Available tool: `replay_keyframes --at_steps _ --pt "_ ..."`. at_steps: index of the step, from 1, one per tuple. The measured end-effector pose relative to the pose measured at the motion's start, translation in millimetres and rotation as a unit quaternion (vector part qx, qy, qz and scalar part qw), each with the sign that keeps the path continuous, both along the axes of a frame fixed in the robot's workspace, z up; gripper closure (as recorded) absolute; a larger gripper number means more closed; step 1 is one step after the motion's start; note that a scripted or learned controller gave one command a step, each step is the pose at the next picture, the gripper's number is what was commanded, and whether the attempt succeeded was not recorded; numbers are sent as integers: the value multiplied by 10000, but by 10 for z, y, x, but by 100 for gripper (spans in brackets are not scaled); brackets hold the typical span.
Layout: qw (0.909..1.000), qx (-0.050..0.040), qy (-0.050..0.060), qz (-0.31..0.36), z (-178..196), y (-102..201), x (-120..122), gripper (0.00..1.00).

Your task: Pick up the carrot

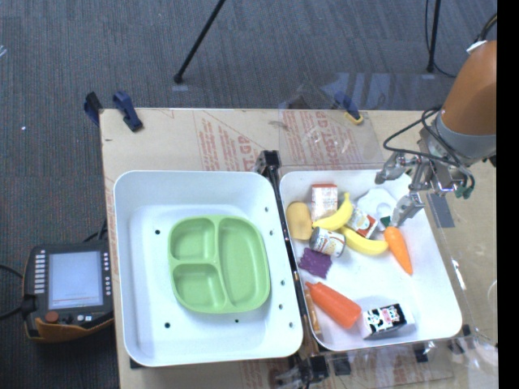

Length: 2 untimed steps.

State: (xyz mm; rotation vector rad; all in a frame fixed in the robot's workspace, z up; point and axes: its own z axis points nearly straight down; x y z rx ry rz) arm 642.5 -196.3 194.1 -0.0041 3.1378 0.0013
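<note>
A small orange carrot (398,250) lies in the right bin (442,294) near its right wall, narrow end pointing toward the front. Its upper end sits just below my gripper (402,188), which hovers over the back right part of that bin. The fingers (409,205) are spread open with nothing between them. A second, thicker orange carrot-like piece (334,304) lies near the bin's front left.
The right bin also holds two bananas (350,225), a yellowish potato shape (298,220), a small can (326,241), a purple piece (314,262), a red-white carton (324,196) and a black-and-white milk carton (383,319). The left bin (138,217) holds a green divided plate (219,263).
</note>
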Motion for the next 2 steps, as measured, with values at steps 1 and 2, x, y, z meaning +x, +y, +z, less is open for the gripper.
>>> replay_keyframes --at_steps 1,2 --pt "9984 14 29 -561 -1090 -126 -201 0" --pt "9952 11 25 -982 -1029 121 -835 0"
